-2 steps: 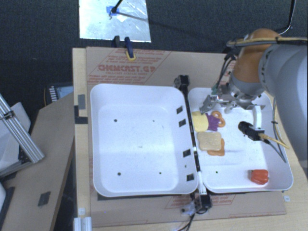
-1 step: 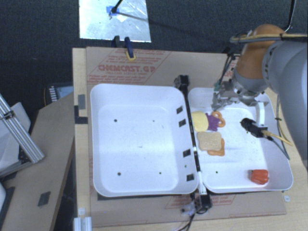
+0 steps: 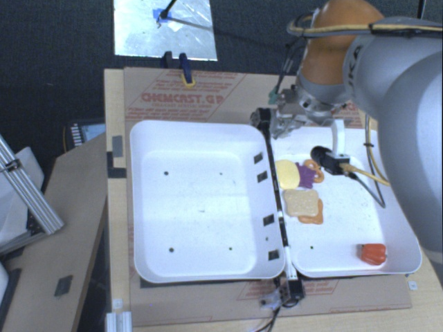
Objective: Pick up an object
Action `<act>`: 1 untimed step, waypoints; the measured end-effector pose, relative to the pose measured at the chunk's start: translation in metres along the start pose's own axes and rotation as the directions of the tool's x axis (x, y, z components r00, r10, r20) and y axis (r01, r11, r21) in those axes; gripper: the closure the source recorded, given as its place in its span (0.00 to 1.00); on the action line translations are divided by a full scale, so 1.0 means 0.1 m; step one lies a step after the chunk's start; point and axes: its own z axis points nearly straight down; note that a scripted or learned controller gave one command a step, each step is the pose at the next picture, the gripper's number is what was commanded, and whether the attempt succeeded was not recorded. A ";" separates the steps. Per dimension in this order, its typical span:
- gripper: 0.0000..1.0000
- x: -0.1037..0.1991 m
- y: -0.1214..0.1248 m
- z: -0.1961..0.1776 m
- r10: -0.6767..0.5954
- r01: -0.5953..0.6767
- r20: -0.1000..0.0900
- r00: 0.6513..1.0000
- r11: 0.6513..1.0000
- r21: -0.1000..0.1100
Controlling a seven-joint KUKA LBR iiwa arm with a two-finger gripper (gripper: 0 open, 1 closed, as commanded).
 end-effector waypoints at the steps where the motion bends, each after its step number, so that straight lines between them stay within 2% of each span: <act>1: 1.00 -0.62 -0.61 -0.81 0.012 -0.012 0.002 1.000 1.000 0.006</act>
